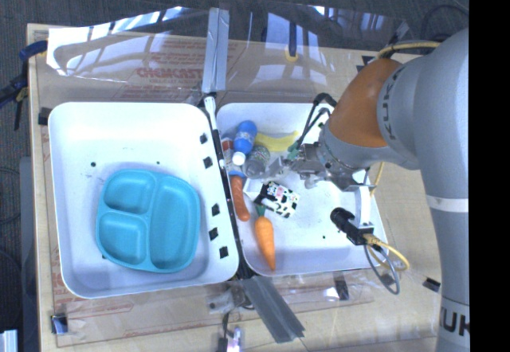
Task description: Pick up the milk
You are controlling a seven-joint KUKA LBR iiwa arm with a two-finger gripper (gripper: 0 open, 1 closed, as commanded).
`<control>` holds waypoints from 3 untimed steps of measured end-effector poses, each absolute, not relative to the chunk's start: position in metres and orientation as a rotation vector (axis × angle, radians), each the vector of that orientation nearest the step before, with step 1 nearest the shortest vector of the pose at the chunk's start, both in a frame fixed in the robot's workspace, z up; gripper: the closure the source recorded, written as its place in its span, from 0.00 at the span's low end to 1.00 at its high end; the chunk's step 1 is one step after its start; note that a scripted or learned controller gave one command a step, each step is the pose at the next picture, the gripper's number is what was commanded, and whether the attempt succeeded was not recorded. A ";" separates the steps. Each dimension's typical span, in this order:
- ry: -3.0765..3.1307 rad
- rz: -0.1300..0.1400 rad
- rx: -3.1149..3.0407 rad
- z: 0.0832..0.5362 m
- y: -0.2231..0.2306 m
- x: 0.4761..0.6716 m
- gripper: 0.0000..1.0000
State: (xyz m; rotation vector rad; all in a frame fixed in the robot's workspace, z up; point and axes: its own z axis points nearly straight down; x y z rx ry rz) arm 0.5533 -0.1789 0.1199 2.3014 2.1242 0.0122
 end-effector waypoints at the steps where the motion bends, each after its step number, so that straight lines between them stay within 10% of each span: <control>1: 2.027 0.027 2.375 0.104 -0.150 0.500 0.00; 2: 1.978 0.003 2.404 0.100 -0.104 0.577 0.00; 3: 2.003 -0.008 2.415 0.104 -0.098 0.573 1.00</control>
